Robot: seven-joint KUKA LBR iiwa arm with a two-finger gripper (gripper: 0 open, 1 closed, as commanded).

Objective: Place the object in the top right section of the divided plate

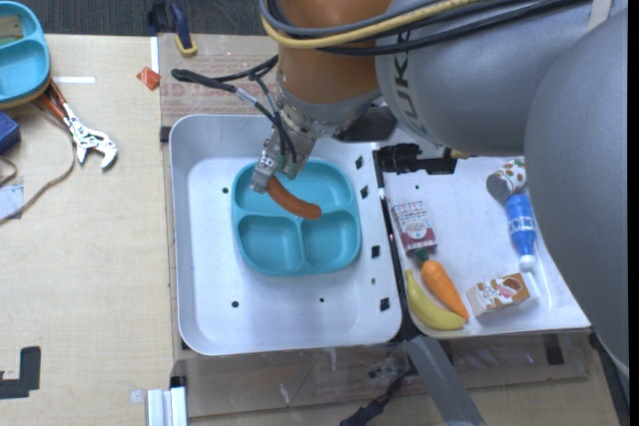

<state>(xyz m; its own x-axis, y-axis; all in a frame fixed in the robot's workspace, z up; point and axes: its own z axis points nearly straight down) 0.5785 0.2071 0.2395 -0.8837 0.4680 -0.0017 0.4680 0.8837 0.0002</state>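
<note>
Sausage [294,201] lies slantwise in the large upper compartment of the blue divided plate [344,249], its upper-left end touching the tips of the hand [268,177] — whether those fingers are clamped on it or apart I cannot tell. The plate sits in the left white bin [200,294] (the right bin [574,309] holds a carrot [443,286], banana [431,309] and blue bottle [520,221]).

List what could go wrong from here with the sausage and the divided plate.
1. The sausage lies slanted in the plate's large far compartment, its right end near the divider ridge; it could settle across sections instead of inside the top right one.
2. The pincer sits low at the sausage's left end, over the blue divided plate; any sideways move may drag the sausage or push the plate across the white bin.
</note>
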